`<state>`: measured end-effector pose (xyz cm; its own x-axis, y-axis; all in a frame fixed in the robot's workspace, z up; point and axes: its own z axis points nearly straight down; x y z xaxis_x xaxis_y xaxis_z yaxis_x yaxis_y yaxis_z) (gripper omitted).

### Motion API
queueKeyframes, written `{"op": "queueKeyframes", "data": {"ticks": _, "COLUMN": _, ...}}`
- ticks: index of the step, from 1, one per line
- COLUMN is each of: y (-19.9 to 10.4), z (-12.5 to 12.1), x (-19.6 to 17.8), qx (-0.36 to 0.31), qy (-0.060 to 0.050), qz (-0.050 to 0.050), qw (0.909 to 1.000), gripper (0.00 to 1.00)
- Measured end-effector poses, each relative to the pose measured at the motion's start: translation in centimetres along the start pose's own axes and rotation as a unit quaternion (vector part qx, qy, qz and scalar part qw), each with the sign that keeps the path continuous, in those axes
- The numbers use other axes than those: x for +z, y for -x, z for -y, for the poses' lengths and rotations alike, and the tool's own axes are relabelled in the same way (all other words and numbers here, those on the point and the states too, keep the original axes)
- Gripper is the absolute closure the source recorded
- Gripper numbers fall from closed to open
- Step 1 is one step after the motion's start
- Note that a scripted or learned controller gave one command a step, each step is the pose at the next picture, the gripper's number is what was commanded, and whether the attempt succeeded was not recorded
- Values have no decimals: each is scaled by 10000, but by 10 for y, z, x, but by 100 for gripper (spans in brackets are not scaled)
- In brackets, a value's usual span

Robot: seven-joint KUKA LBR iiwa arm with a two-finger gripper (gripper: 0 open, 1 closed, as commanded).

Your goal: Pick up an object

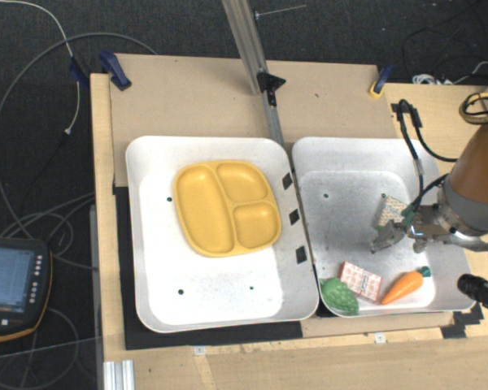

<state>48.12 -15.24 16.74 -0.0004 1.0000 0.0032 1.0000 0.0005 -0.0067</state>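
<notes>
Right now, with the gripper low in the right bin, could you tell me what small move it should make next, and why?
Probably a short shift toward the small patterned packet, then a descent. The gripper sits just below that packet in the view, in the right white bin, while the orange toy carrot, red-and-white box and green leafy toy lie farther off at the front edge.

The gripper point(384, 238) hangs low in the right bin point(342, 157), beside a small patterned packet point(391, 210), possibly touching it.

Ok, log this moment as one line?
arm: over right bin | hand: low beside packet | carrot, box, green toy: front edge | tray: left bin
</notes>
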Motion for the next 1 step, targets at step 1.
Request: {"op": "queueKeyframes", "data": {"ticks": 1, "y": 1, "z": -7, "x": 46, "qx": 1, "qy": 1, "qz": 1, "qw": 10000, "gripper": 0}}
